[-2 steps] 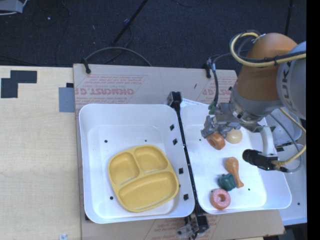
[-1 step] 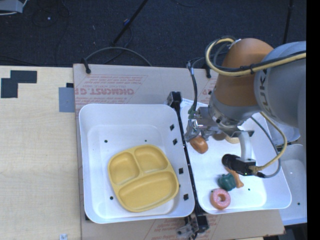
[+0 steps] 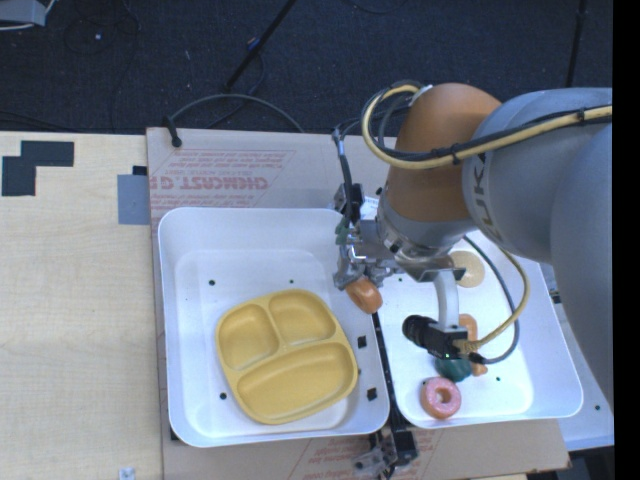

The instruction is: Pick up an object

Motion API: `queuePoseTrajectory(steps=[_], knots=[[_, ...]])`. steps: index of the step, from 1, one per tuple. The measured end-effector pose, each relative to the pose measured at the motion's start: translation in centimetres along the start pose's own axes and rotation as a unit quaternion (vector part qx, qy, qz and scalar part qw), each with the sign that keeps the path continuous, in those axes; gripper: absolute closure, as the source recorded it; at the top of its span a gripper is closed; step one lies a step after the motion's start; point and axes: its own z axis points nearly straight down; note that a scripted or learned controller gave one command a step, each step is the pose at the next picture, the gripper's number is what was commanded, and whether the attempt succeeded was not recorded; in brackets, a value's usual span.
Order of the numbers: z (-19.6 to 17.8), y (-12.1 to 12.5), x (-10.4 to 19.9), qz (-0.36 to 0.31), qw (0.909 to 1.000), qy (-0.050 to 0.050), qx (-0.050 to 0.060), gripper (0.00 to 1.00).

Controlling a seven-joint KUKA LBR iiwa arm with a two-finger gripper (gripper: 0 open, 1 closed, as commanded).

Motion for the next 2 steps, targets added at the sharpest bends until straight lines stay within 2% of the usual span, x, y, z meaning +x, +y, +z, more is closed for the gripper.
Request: queuePoseTrajectory(steps=[1, 2], knots=[[-0.76, -1.97, 4.87, -0.001, 1.0, 0.0, 0.0, 1.0], [-0.73, -1.91, 4.66, 0.001, 1.0, -0.001, 0.0, 0.0]])
